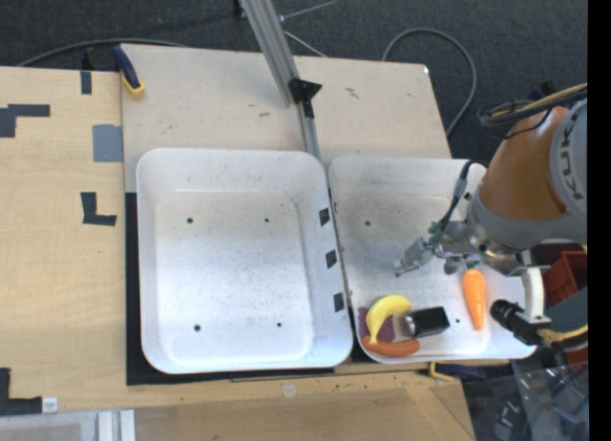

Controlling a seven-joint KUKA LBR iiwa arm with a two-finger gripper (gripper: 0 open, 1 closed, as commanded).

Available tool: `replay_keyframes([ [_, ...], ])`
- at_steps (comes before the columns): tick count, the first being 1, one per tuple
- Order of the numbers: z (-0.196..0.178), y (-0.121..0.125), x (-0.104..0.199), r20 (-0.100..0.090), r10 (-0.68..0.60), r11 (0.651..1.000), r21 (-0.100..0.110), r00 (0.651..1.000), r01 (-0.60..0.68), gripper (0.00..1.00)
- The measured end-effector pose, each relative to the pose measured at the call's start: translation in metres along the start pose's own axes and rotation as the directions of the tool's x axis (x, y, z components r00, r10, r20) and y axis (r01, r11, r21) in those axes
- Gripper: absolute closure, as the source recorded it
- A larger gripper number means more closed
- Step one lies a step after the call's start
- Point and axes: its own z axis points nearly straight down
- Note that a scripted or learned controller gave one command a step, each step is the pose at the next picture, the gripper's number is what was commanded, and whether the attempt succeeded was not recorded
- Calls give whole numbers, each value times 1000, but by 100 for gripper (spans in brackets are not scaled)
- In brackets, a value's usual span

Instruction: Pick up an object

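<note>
I have the arm [530, 186] reaching in from the right over the right bin [382, 177], its orange band sitting above the bin's far right edge. The gripper [415, 258] hangs low over the middle of that bin, above bare white floor. I cannot tell from this view how it is set, and I see nothing caught in it.

The objects lie in the near part of the right bin. A carrot [474, 298] lies lengthwise just right of the gripper, close under the wrist, thin end toward the near rim. A banana [386, 312] curls at the near left corner, with a black block [429, 321] just beside it on the right and a red sausage [392, 346] touching the rim below them. The gripper is apart from all three, nearest the carrot.

The left bin [234, 258] sits touching the right one along their shared edge. A metal rail [275, 43] runs down from the top toward the bins' seam.
</note>
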Motion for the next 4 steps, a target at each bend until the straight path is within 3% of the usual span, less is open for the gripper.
replay_keyframes([
  [1,63,4,-1,-1,-1,1000,0,1000,1,0],
  [2,49,5,0,-1,-2,1000,-3,1000,2,100],
  [4,-55,5,4,2,-2,1000,-11,1000,2,100],
])
